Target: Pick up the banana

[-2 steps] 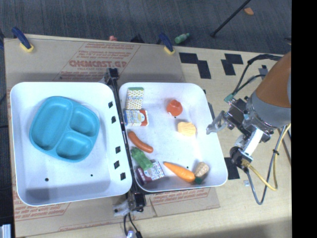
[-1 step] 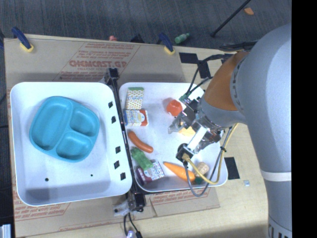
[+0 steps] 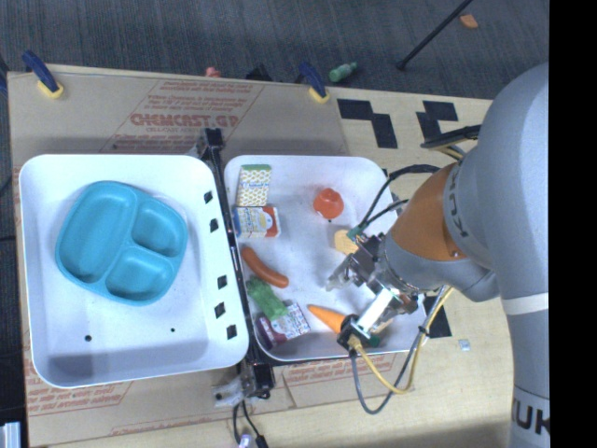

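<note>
Banana [image 3: 345,241] half hidden behind the wrist; fingers [image 3: 338,278] blurred, state impossible to tell.

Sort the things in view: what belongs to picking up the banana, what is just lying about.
Job: gripper; pale yellow piece beside it, possibly the banana.
Lying about: blue plate; tall carton; small carton; red fruit; sausage; carrot; purple packet.

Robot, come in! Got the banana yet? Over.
Gripper low over right-hand white bin. Pale yellow banana on bin floor right beside it, partly hidden, not seen held. Orange carrot and red round tomato close by.
</note>
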Robot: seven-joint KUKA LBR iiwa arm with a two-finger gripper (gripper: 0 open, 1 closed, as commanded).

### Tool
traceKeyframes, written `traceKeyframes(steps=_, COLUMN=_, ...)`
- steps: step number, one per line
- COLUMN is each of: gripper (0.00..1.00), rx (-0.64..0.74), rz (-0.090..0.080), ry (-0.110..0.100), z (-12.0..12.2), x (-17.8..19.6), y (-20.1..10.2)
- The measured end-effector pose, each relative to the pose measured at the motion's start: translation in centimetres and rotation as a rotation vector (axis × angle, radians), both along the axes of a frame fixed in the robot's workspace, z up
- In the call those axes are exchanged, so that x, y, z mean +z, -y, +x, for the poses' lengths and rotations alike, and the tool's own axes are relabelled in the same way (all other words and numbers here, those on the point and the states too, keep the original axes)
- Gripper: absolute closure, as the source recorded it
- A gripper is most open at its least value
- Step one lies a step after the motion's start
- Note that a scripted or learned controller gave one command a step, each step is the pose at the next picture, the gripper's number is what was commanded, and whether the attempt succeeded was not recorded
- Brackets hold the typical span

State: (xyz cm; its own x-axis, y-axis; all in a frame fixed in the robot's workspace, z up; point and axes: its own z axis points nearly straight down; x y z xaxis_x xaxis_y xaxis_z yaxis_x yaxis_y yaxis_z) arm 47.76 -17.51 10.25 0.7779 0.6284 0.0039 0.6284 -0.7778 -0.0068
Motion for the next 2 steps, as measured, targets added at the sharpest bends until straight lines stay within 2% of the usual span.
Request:
traceKeyframes(steps=1, gripper=0.00, rx=-0.287, rz=-0.005, ry=-0.006, z=-0.2, x=8.9, y=-12.0)
traceKeyframes(steps=2, gripper=0.00, rx=-0.474, rz=-0.005, ry=-0.008, z=-0.3, x=0.0, y=-7.5)
